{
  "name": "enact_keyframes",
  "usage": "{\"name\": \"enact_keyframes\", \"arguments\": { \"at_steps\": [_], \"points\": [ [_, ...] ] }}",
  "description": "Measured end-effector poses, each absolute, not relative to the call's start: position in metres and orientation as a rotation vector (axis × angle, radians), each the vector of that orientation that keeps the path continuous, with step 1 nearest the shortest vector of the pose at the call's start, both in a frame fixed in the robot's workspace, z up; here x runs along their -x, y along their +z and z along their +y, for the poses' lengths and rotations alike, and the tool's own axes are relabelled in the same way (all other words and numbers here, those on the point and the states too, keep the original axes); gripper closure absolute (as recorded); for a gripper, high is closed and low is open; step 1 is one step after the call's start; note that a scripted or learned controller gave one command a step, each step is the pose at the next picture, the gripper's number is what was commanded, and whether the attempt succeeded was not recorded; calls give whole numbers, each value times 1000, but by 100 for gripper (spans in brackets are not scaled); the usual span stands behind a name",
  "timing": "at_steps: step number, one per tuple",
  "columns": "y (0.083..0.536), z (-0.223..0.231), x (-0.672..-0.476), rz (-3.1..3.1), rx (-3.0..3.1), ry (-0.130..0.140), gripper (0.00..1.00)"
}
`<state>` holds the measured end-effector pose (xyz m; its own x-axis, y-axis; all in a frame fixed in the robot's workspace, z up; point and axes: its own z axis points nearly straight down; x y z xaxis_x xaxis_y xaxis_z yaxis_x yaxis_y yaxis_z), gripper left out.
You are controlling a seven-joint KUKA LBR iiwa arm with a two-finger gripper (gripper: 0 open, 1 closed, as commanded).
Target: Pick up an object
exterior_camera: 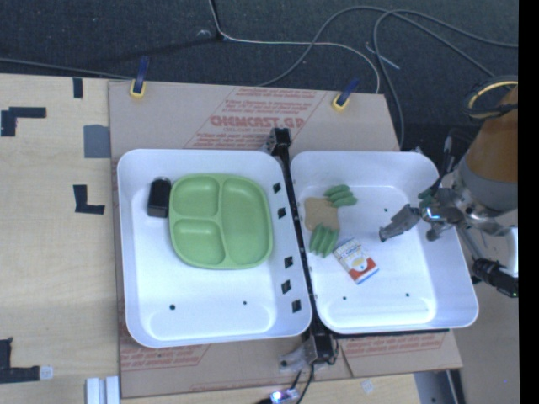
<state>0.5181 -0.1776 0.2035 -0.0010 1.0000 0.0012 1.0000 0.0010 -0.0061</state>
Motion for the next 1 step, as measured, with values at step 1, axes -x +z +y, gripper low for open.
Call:
{"name": "enact_keyframes", "arguments": {
  "at_steps": [1],
  "points": [
    [157, -170, -514, -2219, 2216, 5, 0]
  ]
}}
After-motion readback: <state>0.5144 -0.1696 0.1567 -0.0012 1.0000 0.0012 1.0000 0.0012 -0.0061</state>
